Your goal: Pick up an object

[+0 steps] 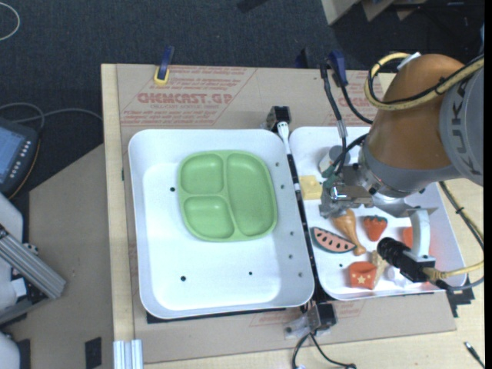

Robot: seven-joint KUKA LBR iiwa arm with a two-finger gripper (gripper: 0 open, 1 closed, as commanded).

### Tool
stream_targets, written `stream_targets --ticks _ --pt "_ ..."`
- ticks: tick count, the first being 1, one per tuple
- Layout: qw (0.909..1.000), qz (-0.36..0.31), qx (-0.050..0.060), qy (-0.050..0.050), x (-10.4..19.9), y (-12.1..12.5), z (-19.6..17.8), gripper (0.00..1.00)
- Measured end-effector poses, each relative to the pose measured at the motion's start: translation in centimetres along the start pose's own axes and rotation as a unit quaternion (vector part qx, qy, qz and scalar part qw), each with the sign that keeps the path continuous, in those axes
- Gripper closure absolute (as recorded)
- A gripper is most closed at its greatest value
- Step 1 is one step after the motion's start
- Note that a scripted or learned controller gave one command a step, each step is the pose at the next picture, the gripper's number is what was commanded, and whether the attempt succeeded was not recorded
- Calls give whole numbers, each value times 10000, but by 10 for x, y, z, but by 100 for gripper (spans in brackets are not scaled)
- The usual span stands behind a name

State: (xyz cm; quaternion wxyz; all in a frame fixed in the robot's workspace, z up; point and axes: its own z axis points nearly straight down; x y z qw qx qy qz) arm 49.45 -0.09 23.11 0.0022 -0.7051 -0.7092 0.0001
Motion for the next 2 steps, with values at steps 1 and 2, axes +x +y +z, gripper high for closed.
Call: stream_targets --ticks 1,2 --pt "10000 33 6 -12 -6 -1 16 100" --pt "10000 33 -3 -7 -8 -12 9 100"
